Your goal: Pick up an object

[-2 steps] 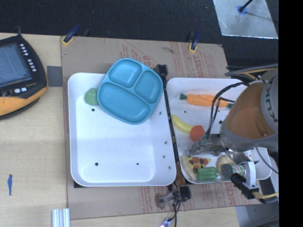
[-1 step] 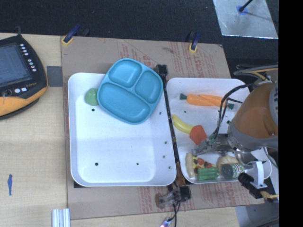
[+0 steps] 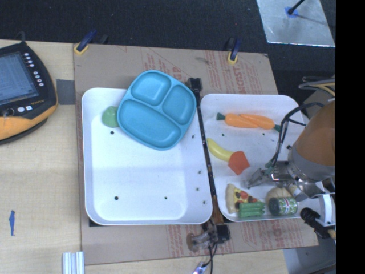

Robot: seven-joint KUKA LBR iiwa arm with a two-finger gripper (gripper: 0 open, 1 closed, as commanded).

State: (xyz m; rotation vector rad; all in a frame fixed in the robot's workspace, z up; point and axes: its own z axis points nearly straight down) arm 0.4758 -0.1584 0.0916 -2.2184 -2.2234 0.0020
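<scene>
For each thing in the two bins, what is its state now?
blue divided plate: upright, resting over left bin's top edge
green item: partly under the plate
carrot: lying flat, right bin
banana: lying flat
red block: beside the banana
gripper: open, holding nothing

Two white bins: left bin, right bin. One blue divided plate with three compartments, lying over the left bin's top edge. One green round thing half hidden under the plate. In the right bin: one carrot, one banana, one red block, one pizza slice, one green cylinder, one small jar or bottle, one pale round item, kind unclear. One arm, one gripper. One teach pendant on the bench at left. Two blue clamps: and. One cardboard sheet under both bins.
</scene>
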